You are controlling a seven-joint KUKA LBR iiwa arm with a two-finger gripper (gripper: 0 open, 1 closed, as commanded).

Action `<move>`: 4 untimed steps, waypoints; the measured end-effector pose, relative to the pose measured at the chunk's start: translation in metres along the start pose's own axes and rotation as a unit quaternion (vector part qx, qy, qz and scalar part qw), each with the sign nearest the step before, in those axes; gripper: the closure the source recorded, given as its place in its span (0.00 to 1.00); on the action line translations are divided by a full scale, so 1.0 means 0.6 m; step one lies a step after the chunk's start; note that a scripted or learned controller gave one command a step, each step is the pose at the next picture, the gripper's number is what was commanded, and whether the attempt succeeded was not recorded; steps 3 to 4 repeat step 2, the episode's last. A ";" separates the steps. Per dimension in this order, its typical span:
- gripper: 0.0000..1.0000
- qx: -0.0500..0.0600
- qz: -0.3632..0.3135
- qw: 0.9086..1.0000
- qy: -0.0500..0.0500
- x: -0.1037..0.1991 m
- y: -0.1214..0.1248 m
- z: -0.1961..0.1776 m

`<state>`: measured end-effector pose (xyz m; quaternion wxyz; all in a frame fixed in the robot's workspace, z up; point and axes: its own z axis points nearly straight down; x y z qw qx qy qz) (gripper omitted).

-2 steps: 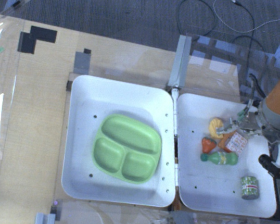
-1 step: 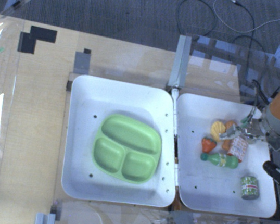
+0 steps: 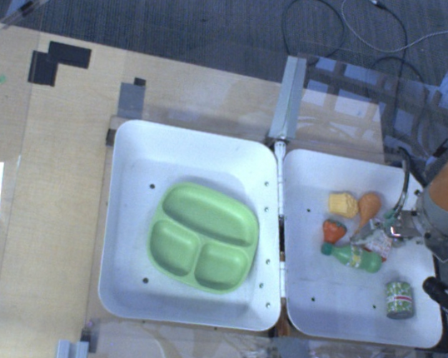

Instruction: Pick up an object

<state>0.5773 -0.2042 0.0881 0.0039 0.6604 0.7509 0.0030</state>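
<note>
Nearby, claw state unclear, over green bottle, beside red item, can apart.

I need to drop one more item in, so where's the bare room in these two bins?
Right bin: bare floor along the front, left of the green can, and a strip behind the yellow block. Its middle is crowded with the green bottle, red piece and gripper. Left bin: bare margins around the green tray.
</note>
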 end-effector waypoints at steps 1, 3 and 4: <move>1.00 -0.004 0.000 1.000 -0.002 0.000 0.005 -0.021; 1.00 0.000 -0.030 1.000 0.000 0.106 0.002 -0.214; 1.00 0.000 -0.030 1.000 0.000 0.106 0.002 -0.214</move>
